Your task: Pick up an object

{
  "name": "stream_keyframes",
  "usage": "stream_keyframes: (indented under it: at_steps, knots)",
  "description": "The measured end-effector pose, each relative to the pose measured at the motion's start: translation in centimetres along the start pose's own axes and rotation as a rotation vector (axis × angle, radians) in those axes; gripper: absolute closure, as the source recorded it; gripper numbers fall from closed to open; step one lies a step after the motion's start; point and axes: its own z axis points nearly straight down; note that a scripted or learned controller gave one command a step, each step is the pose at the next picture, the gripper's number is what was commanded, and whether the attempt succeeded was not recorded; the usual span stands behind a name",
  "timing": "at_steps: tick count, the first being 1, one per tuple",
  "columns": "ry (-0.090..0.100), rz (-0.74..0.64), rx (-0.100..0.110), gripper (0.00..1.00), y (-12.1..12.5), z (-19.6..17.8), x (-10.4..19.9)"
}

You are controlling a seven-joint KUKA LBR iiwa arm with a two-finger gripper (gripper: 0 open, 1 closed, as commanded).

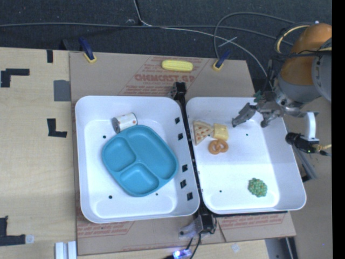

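The right bin holds a tan waffle wedge, a yellow cheese block, a brown pretzel and a green bumpy ball. My gripper hangs over the bin's upper right part, open, its two dark fingers spread wide with nothing between them. It is to the right of the cheese block and apart from it. In the left bin lie a blue divided plate and a small white can on its side.
A yellow corn-like toy lies on the cardboard behind the bins. Blue clamps hold the cardboard's back edge. Cables run across the dark backdrop toward the arm at the right.
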Motion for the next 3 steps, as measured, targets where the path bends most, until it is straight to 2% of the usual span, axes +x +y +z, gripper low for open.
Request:
stream_keyframes:
  at_steps: [1, 2, 3]
  knots:
    - [0.001, 0.0, 0.001, 0.0, 0.0, 6.5, -0.2]
    - [-0.001, -0.002, -0.004, 1.0, 0.2, 5.0, -0.2]
    - [-0.001, 0.0, -0.011, 1.0, 1.3, -0.1, -0.1]
